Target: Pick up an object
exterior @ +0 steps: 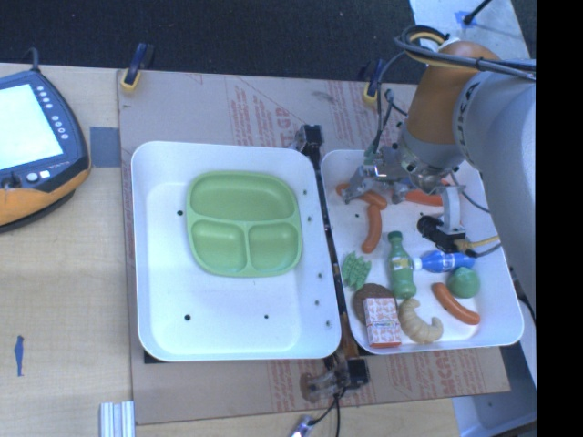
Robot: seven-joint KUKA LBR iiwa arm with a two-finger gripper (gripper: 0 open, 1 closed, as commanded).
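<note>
Claw [375, 188] hovers over orange sausage [372, 224] in right bin [510, 335].

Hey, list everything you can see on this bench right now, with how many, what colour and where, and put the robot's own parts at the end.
Shallow white bins: two, white, side by side on the bench.
Green three-compartment plastic tray: one, left bin.
Orange toy sausage: one, right bin, upper part, below the gripper.
Green toy bottle: one, right bin, middle.
Blue toy bottle: one, lying right of the green one.
Green toy ball-shaped fruit: one, right bin, right side.
Red-orange toy sausage: one, right bin, lower right.
Leafy green toy vegetable: one, right bin, left edge.
Red and white small box: one, right bin, bottom.
Tan toy croissant: one, beside the box.
Control tablet with orange rim: one, far left.
Gripper: one, over the right bin's upper part.
</note>
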